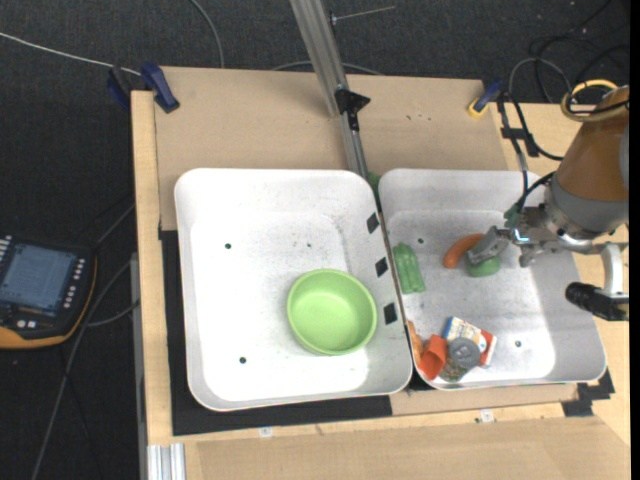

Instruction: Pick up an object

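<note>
No readable writing anywhere; the packet's [470, 340] print is too small to make out.

Left bin [210, 208]: white, shallow, rounded corners, speckled floor. Holds one green bowl [332, 311], smooth and round, near its right wall.

Right bin [570, 358]: same make, touching the left bin along the middle.
- Green block [408, 267], oblong and ridged, by the left wall.
- Orange piece [460, 251], long and tapered, mid-bin.
- Green round piece [486, 263], just beside the orange one, partly under the gripper.
- Packet, white with blue and red, at the front edge, with a grey disc [463, 353] on it and an orange scrap [432, 353] at its left.

Arm [595, 168]: grey with orange band, cut off at the right. Gripper [505, 248] sits low over the green round piece; whether its jaws are spread or closed, or have hold of anything, I cannot tell.

Bench [250, 118]: tan board, blue clamps [160, 86] at the back corners. A metal pole [318, 38] slants across the back.
</note>
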`<action>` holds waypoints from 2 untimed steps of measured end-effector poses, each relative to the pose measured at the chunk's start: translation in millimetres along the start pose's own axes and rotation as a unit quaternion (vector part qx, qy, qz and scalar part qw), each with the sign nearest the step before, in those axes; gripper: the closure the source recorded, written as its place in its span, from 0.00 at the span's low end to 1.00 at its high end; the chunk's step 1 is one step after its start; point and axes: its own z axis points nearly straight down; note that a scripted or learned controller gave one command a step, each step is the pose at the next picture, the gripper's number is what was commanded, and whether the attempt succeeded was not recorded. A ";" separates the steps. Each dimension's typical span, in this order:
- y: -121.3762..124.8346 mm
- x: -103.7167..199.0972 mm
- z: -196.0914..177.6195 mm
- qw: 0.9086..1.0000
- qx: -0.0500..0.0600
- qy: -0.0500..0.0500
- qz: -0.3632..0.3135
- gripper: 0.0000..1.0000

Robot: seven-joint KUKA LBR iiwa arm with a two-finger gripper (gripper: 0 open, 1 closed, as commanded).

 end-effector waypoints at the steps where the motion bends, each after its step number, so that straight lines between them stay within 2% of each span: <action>1: -0.1 0.3 17.1 1.000 -0.001 0.000 0.000 0.00; 2: 0.5 0.2 5.7 1.000 -0.002 -0.001 0.000 1.00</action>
